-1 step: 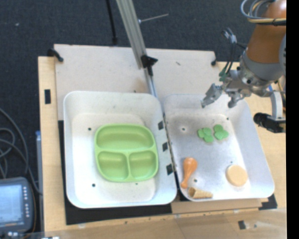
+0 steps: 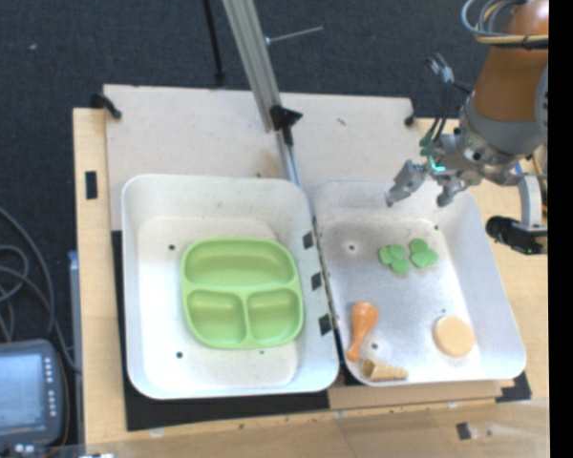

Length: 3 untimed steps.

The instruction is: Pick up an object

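Tool above the far edge of the right bin, nothing in it.

To do this step well, the tool (image 2: 423,185) should come straight down over 1 piece with both fingers beside it. The fingers stand wide apart and hold nothing. The green piece (image 2: 408,256) lies nearest, just on the near side of the tool; the orange piece (image 2: 362,324), cone (image 2: 383,370) and disc (image 2: 453,336) lie nearer the near edge.
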Tool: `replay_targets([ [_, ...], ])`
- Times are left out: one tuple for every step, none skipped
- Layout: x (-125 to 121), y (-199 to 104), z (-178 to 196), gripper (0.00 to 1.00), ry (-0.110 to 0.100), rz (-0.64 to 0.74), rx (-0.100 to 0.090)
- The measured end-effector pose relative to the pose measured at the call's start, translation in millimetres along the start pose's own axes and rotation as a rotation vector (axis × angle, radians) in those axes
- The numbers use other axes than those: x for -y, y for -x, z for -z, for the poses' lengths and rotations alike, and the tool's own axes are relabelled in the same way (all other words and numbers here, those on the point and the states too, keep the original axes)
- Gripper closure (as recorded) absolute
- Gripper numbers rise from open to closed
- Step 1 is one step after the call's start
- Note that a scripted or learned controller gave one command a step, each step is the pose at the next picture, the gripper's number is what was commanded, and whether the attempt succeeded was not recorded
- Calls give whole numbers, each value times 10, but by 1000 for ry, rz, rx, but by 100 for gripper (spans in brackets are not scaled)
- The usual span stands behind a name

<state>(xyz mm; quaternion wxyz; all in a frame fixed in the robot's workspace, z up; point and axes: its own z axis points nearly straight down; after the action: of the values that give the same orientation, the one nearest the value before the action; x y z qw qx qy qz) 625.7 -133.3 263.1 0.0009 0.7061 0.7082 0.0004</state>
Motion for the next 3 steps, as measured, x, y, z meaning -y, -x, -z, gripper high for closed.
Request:
replay_targets([
  [8, 43, -629, 0, -7, -3, 1],
  [85, 116, -1217, 0, -7, -4, 1],
  [89, 130, -1641, 0, -3, -5, 2],
])
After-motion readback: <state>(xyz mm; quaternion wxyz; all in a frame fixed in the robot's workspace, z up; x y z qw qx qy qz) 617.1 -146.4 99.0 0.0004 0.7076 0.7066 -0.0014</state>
